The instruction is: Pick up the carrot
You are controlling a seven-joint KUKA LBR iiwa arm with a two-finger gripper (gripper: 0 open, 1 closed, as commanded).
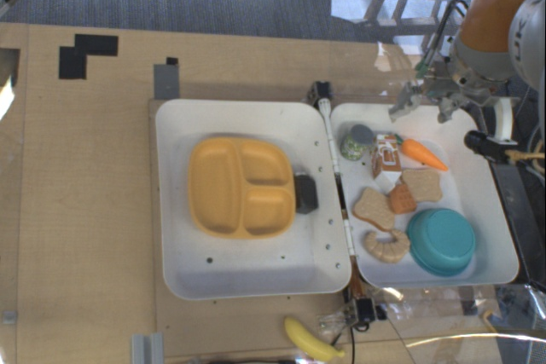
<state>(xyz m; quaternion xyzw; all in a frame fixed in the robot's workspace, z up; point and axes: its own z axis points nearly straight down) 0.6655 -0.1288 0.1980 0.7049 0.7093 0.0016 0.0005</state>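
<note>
Carrot (423, 153) lies in the right bin (503, 222), far half, tip pointing right & slightly near. Just left of it a small carton (387, 157); just near it a bread slice (421, 184); teal bowl (441, 241) further near. Risks: carrot is thin, slanted & prob. slippery, so a descent not lined up across it could pinch the tip & flick it out, or catch the carton/bread instead. Claw (424, 104) hovers at the bin's far rim, just beyond the carrot, w/ arm (503, 4) coming in from far right. Released or clenched: can't tell; nothing seen in it.
</note>
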